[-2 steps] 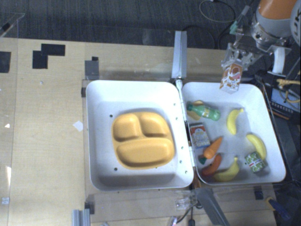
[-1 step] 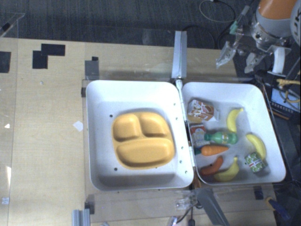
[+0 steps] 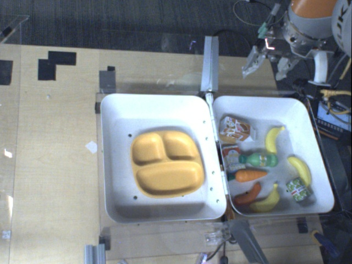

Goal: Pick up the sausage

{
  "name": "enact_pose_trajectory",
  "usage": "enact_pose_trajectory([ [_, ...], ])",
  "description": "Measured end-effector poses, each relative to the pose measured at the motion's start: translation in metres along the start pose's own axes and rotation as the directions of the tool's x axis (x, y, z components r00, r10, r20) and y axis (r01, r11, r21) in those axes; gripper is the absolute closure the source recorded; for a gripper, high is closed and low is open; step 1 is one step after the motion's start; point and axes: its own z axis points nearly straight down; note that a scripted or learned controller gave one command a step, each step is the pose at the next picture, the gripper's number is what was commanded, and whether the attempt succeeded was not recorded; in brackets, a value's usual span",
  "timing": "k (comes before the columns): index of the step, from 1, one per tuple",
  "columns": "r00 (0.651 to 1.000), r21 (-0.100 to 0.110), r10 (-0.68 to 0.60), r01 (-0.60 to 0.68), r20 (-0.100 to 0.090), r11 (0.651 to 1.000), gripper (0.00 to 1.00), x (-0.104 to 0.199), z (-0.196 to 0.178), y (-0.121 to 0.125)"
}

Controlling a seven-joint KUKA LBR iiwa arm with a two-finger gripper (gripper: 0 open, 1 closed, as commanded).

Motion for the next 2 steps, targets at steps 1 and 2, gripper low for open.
enact_pose_trajectory([
  [1,0.996,0.003,0.084,-0.084,0.000,0.996,0.00,-0.054,0.105,-0.045],
  [2,0.966,0.004,0.258,-0.258,0.000,0.966,0.00,-0.049,0.153,-0.107],
])
